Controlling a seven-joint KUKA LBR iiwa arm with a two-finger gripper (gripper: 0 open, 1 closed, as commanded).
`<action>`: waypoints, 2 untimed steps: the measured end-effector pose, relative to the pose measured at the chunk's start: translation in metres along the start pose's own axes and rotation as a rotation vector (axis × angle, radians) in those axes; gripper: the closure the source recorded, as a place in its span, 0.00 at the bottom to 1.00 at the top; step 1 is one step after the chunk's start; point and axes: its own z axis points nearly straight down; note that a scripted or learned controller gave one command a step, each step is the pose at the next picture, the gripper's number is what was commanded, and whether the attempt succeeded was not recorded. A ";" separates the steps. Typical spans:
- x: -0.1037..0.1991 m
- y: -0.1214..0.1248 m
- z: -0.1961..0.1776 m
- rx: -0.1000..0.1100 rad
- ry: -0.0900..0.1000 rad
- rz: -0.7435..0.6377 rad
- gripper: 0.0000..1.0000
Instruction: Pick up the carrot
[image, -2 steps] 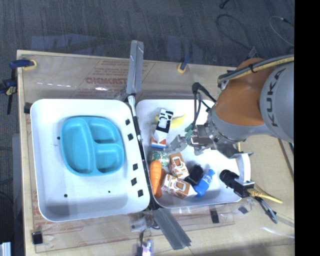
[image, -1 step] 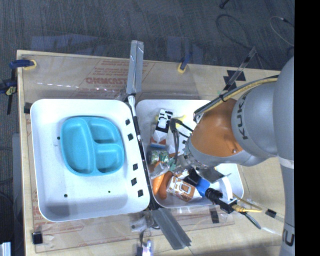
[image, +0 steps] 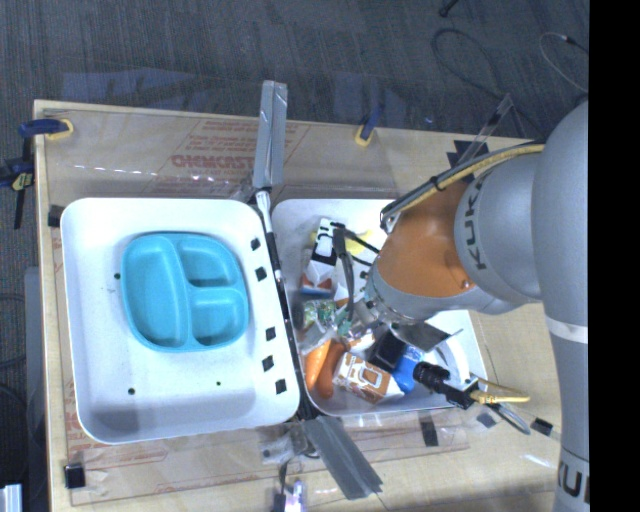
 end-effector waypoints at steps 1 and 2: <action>-0.011 0.006 0.014 -0.031 -0.010 0.059 0.00; -0.015 0.008 0.002 -0.039 -0.022 0.055 1.00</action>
